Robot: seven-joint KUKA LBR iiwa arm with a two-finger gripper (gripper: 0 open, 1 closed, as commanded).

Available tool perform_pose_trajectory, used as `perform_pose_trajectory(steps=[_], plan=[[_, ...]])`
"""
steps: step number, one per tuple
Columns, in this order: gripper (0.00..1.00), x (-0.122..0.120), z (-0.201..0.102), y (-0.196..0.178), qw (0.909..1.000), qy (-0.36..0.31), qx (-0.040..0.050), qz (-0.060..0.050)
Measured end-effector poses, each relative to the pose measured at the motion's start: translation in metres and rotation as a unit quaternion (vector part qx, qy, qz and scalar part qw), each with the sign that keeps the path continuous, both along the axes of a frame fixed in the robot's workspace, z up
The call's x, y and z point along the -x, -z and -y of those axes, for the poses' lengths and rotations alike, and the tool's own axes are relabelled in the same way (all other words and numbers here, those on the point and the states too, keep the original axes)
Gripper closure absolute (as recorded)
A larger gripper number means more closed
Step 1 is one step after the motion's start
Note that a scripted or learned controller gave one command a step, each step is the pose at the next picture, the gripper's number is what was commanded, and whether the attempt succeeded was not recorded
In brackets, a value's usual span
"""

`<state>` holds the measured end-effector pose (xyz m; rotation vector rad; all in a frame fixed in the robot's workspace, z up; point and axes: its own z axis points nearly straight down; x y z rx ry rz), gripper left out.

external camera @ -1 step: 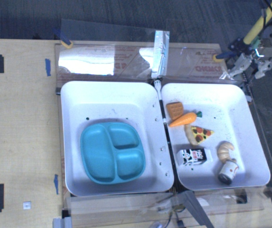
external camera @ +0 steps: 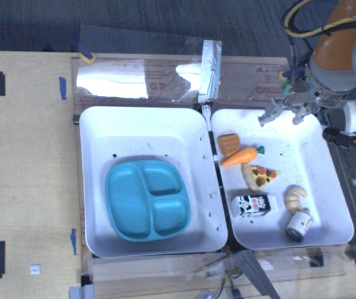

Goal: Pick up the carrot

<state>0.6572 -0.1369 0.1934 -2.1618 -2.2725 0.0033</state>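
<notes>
The orange carrot [external camera: 240, 156] with a green stem lies at a slant in the right bin [external camera: 333, 185], close to its left wall and just below a brown cracker [external camera: 229, 144]. My gripper [external camera: 284, 114] hangs over the bin's far edge, up and to the right of the carrot and well apart from it. Its two grey fingers [external camera: 269, 115] are spread apart, with nothing between them.
Also in the right bin are a pizza slice [external camera: 262, 175], a black-and-white carton [external camera: 252, 205], a croissant [external camera: 295, 196] and a small bottle [external camera: 298, 224]. The left bin [external camera: 97, 136] holds a blue divided plate [external camera: 148, 199]. A clear panel [external camera: 210, 70] stands behind the bins.
</notes>
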Motion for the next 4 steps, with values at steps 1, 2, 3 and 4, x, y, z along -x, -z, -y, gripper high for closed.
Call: perform_pose_trajectory(steps=[1,2,3,4], plan=[[0.00,0.011,-0.023,0.089,0.9963,-0.086,0.0019,0.007],[0.00,0.050,-0.023,0.106,0.9734,-0.229,0.0010,0.005],[0.00,0.129,-0.020,0.105,0.9797,-0.201,0.0012,0.005],[1.00,0.125,-0.019,0.094,0.9797,-0.200,0.0031,0.011]])
